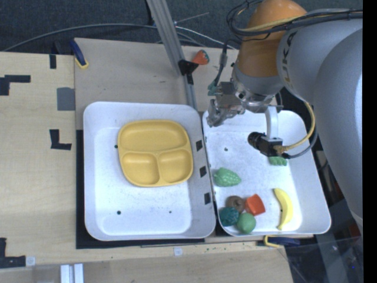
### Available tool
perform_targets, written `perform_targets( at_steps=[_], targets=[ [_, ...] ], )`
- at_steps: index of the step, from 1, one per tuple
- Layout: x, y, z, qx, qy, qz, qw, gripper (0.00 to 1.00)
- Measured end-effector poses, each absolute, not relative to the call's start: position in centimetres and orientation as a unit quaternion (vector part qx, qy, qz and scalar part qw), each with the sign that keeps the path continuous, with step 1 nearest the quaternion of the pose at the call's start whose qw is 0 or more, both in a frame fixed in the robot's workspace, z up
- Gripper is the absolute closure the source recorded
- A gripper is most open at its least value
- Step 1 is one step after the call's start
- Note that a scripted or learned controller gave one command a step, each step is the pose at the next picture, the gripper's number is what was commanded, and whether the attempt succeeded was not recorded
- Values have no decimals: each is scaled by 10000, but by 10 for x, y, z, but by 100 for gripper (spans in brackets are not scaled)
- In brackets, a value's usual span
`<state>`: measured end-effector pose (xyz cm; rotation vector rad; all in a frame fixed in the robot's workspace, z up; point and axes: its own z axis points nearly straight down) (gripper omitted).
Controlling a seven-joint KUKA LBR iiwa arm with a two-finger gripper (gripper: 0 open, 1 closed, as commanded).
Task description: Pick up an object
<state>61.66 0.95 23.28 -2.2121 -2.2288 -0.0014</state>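
My gripper (216, 118) hangs over the far left corner of the right bin (306, 175), near the divide between the bins. Nothing shows between its fingers. Several small objects lie toward the near end of that bin: a light green leafy piece (226, 177), a brown ring-shaped piece (235, 203), an orange block (255, 204), a teal lump (229, 217), a green round fruit (245, 223) and a yellow banana (284, 207). A small green block (277, 160) sits by the black cable fitting. All lie well nearer the camera than the gripper.
The left bin (100, 175) holds a yellow three-compartment plate (155, 151). A metal pole (168, 28) slants down to the bins' far edge. The arm's orange band and grey body crowd the upper right. A black fitting (261, 142) with a cable hangs over the right bin.
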Motion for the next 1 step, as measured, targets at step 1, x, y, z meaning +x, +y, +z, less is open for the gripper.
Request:
perform_targets(
  at_steps=[1],
  targets=[
    [629, 67, 239, -7042, -7100, -7, 8, 100]
  ],
)
